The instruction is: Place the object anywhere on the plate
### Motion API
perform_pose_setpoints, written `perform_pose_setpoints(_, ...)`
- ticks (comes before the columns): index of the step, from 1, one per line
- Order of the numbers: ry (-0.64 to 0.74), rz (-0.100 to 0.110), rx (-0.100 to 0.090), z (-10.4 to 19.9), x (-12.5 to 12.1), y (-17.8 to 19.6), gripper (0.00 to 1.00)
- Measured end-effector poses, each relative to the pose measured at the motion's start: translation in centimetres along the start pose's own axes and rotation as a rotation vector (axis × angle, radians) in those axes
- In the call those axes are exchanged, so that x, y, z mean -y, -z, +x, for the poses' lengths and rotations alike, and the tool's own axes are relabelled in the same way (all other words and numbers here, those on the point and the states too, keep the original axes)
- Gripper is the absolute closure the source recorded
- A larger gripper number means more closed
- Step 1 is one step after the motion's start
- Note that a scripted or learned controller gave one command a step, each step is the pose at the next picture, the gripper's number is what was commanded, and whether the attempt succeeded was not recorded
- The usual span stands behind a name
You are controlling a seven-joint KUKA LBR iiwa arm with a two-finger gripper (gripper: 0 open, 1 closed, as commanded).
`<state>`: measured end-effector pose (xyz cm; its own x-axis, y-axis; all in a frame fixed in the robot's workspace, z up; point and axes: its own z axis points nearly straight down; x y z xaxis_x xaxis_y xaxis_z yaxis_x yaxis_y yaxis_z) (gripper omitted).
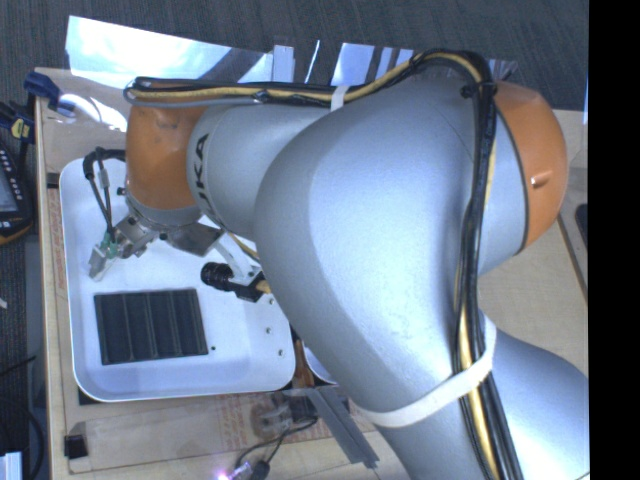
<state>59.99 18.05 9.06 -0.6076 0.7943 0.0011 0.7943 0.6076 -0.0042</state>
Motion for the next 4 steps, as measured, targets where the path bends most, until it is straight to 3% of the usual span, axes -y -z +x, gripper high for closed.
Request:
perform_pose_setpoints(1, 0.217, -0.006, 0.001, 2.4, 6.2, 0.3, 1.00)
perform_pose_setpoints(2, 0.395, -0.003, 0.002, 0.1, 13.9, 9.6, 1.00)
perform_pose_setpoints(3, 0.123, 0.000, 0.001, 6.7, 7.5, 5.3, 1.00)
perform_pose_setpoints(4, 0.176, 0.001, -0.001, 2.1, 14.1, 1.3, 1.00)
